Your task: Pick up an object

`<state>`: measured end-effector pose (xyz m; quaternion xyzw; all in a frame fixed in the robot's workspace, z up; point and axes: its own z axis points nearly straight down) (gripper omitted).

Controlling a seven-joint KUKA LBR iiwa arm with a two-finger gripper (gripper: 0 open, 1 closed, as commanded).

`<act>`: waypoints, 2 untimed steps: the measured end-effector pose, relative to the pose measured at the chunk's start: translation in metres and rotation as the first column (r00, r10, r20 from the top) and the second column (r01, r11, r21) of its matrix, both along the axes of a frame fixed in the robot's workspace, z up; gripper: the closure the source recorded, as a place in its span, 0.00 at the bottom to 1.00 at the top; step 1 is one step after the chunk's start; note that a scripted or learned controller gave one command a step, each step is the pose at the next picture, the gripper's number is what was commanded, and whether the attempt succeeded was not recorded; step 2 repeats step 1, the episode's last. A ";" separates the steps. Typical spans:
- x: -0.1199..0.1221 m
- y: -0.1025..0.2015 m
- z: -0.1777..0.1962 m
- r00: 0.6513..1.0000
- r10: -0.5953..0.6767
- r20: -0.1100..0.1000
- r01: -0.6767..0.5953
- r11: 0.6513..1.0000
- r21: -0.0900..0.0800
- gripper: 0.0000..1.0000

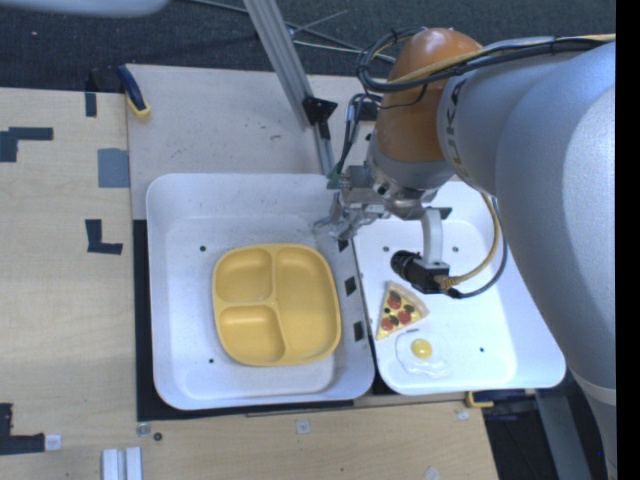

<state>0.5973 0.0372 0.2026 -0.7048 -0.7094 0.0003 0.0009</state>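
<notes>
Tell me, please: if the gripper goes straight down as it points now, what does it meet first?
Probably the raised rims between the two bins: the gripper hangs over the left bin edge, beyond the yellow plate. Depth is unclear.

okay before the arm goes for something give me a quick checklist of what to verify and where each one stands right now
1. Targets present: ok. Pizza slice toy and fried egg toy lie in the right bin.
2. Targets apart: ok, a gap shows between them.
3. Yellow divided plate sits flat in the left bin: ok.
4. Gripper over a target: not ok, it sits at the divide between the bins, above the toys in the view.
5. Finger state: cannot tell.
6. Something held: cannot tell.
</notes>
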 end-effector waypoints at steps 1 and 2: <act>0.019 0.041 0.005 1.000 -0.001 0.001 0.001 1.000 0.000 1.00; 0.019 0.041 0.005 1.000 -0.001 0.001 0.001 1.000 0.000 1.00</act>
